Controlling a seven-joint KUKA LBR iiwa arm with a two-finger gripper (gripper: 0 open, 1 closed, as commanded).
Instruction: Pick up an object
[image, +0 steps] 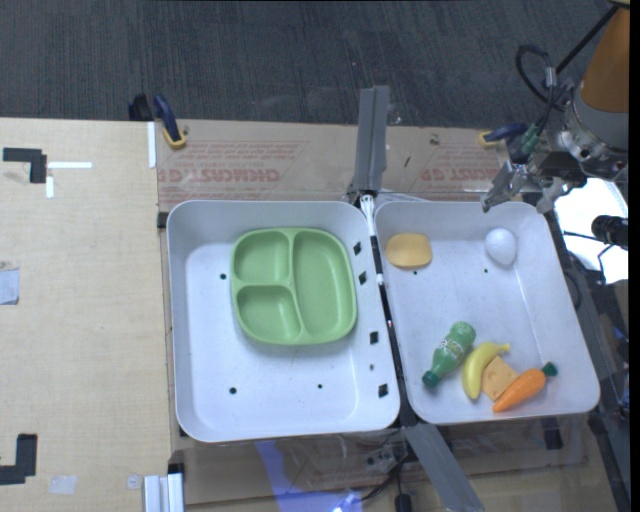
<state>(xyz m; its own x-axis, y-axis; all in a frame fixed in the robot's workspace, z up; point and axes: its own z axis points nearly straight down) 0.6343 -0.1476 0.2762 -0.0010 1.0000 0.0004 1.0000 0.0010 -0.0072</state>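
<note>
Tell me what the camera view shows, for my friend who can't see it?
Two white bins sit side by side: the left bin holds a green divided plate, the right bin a yellow bun, white egg, green bottle, banana, cheese wedge and carrot. The end effector hovers over the right bin's far edge.

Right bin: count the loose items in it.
6: tan piece and white ball near the back; green bottle, banana, yellow wedge, carrot clustered in front.

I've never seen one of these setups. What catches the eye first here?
The green divided plate lying alone in the left bin. Then the toy food in the right bin: a carrot, banana and green bottle clustered near its front. The pincer hovers over its far edge.
</note>
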